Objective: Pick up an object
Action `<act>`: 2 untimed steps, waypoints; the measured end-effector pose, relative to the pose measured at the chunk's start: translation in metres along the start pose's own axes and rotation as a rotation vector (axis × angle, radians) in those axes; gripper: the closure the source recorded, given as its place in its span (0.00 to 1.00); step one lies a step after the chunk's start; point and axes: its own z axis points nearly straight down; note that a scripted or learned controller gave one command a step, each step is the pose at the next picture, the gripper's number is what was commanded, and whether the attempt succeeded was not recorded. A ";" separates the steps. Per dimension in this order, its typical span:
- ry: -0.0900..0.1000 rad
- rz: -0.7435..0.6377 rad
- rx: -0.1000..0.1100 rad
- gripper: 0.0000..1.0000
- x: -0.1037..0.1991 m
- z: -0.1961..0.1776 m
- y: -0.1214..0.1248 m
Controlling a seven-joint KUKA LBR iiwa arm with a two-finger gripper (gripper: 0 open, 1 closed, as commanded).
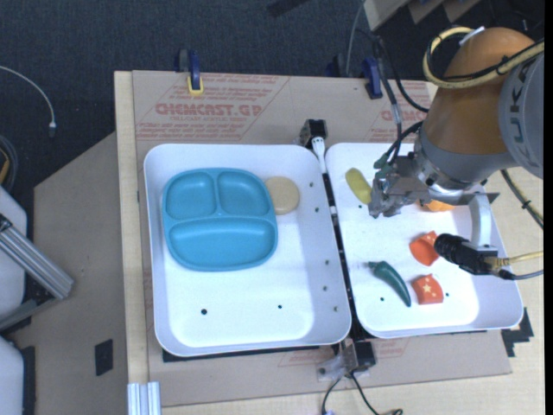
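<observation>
Gripper (pixel 381 199) is parked low in the right bin (pixel 484 314), and honestly I can't tell how it's set from this angle. The yellow piece (pixel 357 183) sits just left of it, nearly touching. Risk: it could clip that piece and shove it into the bin wall. Green pepper (pixel 391 281) and orange bits (pixel 423 249) lie nearer the camera.

a: where's the arm?
b: reaching in from the right, orange band uppermost, wrist bent down.
a: and the gripper (pixel 381 199)?
b: low and pointing downward; its tip is dark and blurred, so hard to read.
</observation>
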 end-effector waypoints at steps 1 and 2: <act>0.000 0.001 0.005 1.00 0.050 0.014 0.002; 0.000 0.000 0.002 1.00 0.108 0.020 0.012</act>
